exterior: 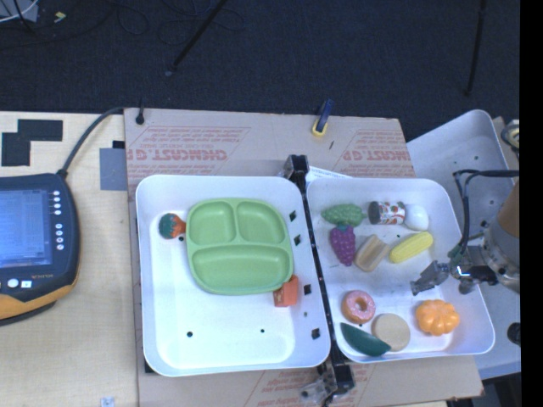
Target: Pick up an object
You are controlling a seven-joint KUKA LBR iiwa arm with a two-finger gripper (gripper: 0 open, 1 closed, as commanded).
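I see the gripper [434, 275] low in the right bin [471, 329], just above the pumpkin [437, 317] and near the corn [411, 247]; I cannot tell its state.

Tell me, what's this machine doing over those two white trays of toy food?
A robot arm reaches in from the right, its gripper low over the right white bin, just above the orange toy pumpkin and below the yellow toy corn. It holds nothing that I can see. The left white bin carries a green divided plate. It seems to be choosing something to pick up.
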